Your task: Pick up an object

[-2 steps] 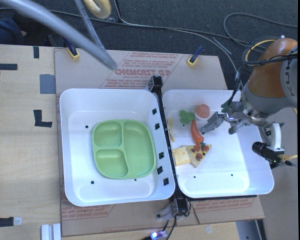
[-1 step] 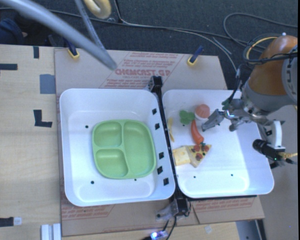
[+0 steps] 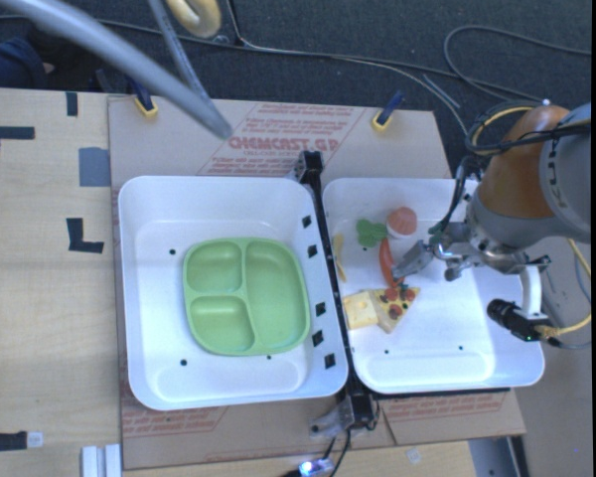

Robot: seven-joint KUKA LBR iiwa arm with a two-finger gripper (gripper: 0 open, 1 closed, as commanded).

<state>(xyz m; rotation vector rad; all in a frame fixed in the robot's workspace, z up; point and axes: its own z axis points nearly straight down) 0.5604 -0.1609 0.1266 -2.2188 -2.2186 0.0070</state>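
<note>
In the right bin (image 3: 477, 361) lie several toy foods: a red pepper (image 3: 385, 257), a pizza slice (image 3: 396, 303), a yellow cheese square (image 3: 359, 310), a green leafy piece (image 3: 370, 233) and a pinkish-red cylinder (image 3: 402, 220). My gripper (image 3: 432, 265) hangs over the middle of this bin, just right of the pepper and the pizza slice. It is open, and its fingers hold nothing. One grey finger (image 3: 411, 261) points down-left toward the pizza slice. The orange band (image 3: 517, 172) of the arm sits above the bin's right side.
The left bin (image 3: 149, 366) holds a green divided plate (image 3: 245, 295). A black divider (image 3: 323, 266) with clips runs between the bins. A thin yellow strip (image 3: 338, 260) lies by the right bin's left wall. Cables (image 3: 521, 321) trail at the right rim.
</note>
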